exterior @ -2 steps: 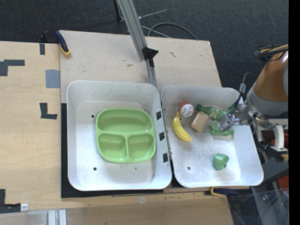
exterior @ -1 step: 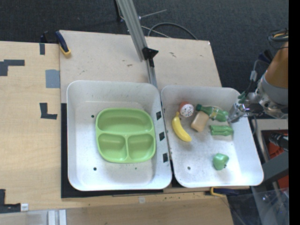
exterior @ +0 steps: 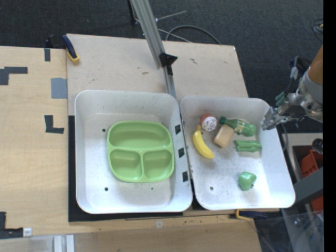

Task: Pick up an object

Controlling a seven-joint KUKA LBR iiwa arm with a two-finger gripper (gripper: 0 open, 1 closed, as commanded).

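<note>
Objects for picking lie clustered in the right bin [exterior: 273, 161], while the left bin [exterior: 84, 140] carries a green divided plate [exterior: 140, 151] set near its middle, three compartments facing up. Both white bins sit side by side on a pale bench [exterior: 115, 62], their inner walls touching along the centre line. A grey metal rail [exterior: 149, 28] slants down from the far edge toward the seam between the bins.

Moving right, a yellow banana [exterior: 202, 145] lies just inside the right bin's left wall, curved and pointing near to far. Just beyond its far end rests a small white and red ball [exterior: 209, 123]. A tan block [exterior: 223, 136] sits just beside the banana, touching or nearly touching a green bottle [exterior: 239, 126] that lies on its side along the far part of the bin. Near the block, a flat green piece [exterior: 248, 146] lies crosswise. Well apart from that group, toward the near right corner, sits a small green pepper [exterior: 247, 180].

At the far right, the gripper [exterior: 273, 118] hangs over the bin's right rim, level with the bottle, with the grey arm [exterior: 310, 96] reaching in behind it. Whether its jaws are released or clenched cannot be told from this angle; nothing is visible between them.
</note>
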